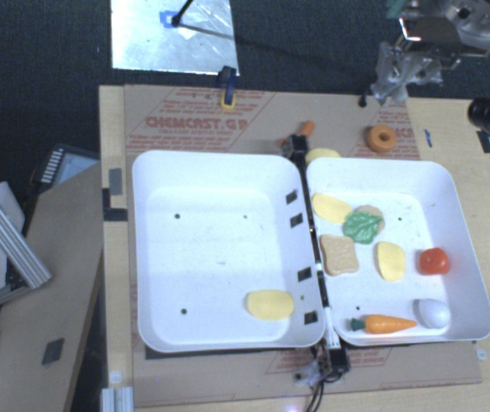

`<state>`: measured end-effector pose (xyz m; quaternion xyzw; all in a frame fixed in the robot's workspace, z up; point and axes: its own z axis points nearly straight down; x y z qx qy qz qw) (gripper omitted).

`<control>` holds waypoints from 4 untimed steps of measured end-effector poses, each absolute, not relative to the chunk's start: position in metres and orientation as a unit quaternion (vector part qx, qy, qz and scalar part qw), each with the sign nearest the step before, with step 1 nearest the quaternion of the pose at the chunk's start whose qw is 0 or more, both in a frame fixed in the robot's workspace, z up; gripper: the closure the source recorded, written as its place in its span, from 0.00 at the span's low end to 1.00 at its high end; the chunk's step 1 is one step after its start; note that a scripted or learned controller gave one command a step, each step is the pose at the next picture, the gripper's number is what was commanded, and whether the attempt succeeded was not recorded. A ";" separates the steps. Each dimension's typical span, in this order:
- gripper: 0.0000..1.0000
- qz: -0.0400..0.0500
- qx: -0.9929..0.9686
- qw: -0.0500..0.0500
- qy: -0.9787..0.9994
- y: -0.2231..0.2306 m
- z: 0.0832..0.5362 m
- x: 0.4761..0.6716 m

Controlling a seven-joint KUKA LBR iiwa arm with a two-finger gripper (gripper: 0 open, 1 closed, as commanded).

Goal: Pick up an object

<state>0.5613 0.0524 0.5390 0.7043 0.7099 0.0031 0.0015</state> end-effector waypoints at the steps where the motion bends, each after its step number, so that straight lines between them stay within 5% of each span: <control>1: 1.00 -0.006 0.704 -0.005 0.710 0.107 0.375 0.549; 2: 1.00 0.010 0.704 0.005 0.710 0.132 0.546 0.515; 3: 1.00 0.001 0.704 0.000 0.710 0.157 0.535 0.486; 4: 1.00 0.001 0.705 0.000 0.709 0.180 0.535 0.486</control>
